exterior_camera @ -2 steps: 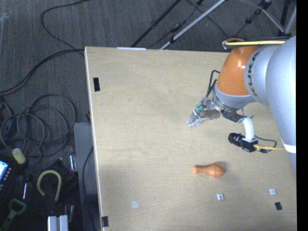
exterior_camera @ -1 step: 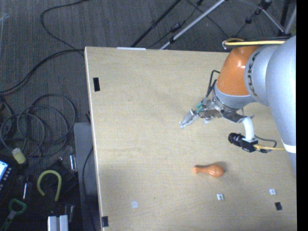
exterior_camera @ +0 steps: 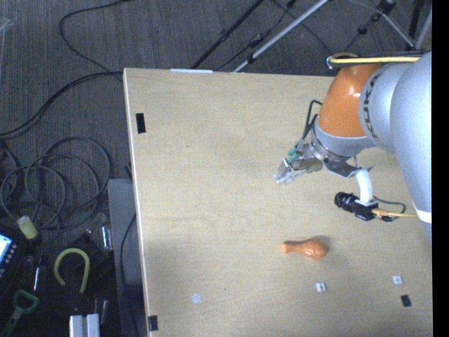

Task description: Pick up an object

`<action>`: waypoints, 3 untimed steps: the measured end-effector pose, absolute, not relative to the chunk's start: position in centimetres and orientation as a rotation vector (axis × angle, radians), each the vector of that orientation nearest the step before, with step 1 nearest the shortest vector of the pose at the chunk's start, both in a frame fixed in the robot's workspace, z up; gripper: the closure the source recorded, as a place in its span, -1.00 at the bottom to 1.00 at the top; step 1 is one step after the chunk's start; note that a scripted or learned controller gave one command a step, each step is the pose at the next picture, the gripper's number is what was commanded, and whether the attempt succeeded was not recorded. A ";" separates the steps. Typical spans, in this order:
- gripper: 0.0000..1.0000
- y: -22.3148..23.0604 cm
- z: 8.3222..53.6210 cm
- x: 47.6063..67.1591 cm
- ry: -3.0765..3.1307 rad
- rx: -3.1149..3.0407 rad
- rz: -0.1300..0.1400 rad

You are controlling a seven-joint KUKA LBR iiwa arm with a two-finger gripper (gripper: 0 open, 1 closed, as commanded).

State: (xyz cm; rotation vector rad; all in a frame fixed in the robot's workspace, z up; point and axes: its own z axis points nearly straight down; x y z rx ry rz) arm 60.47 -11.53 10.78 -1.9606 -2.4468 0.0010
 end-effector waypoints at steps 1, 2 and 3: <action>-1.00 -11.5 10.8 60.5 -2.447 -1.960 0.001; -1.00 -15.2 8.4 64.8 -2.312 -2.127 0.004; -1.00 -10.8 8.4 66.8 -2.575 -1.803 0.004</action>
